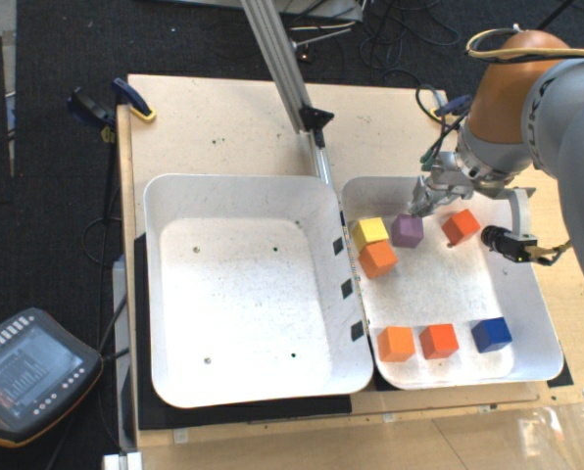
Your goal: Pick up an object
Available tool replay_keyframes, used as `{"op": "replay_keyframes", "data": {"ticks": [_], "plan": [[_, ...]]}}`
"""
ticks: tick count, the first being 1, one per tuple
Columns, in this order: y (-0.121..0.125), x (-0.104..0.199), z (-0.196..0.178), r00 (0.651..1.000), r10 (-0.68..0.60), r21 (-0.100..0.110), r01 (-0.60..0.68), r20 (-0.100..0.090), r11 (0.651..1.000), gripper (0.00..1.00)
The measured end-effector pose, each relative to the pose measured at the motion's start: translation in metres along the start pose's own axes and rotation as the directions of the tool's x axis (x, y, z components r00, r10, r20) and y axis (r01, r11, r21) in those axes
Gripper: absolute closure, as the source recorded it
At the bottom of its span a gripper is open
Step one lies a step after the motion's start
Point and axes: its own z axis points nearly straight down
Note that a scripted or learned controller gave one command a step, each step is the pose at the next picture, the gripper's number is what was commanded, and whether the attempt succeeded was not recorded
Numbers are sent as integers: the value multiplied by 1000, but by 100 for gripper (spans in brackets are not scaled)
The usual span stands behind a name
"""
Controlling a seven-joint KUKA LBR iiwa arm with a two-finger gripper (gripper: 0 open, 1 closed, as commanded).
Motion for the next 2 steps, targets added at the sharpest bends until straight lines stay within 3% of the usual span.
{"op": "replay_keyframes", "data": {"ticks": [1,2], "plan": [[-2,0,-64,1000,-1,-6,1,1,1000,100],[-1,0,-91,1000,-2,-2,2,0,1000,100]]}}
